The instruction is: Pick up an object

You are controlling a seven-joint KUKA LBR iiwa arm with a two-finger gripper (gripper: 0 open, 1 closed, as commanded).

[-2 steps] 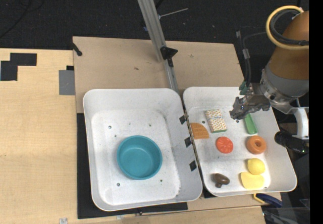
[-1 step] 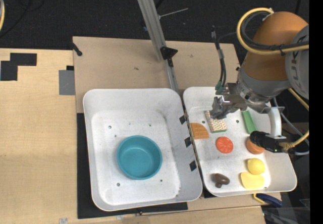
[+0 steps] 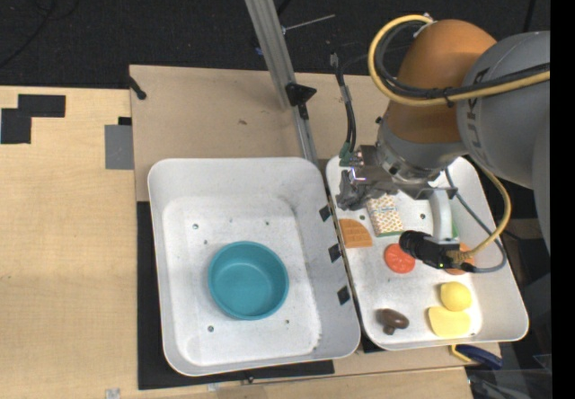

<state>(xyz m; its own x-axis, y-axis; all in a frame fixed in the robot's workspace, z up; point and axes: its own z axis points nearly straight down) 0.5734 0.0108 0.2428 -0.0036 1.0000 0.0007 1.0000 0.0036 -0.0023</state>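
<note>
text: none legible | labels: none | patterned card (image 3: 385,214): print too small to read

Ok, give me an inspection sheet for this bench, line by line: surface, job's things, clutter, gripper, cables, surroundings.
Surface: wooden bench bearing two white bins, left bin and right bin, side by side.
Job's things: teal bowl in left bin; in right bin an orange card, patterned card, red ball, brown piece, yellow toy.
Clutter: nothing seen.
Gripper: gripper low over the right bin's far left corner; fingers too small to judge.
Cables: yellow hose looped at the wrist; black cable behind.
Surroundings: metal rail leaning over dark floor.
</note>
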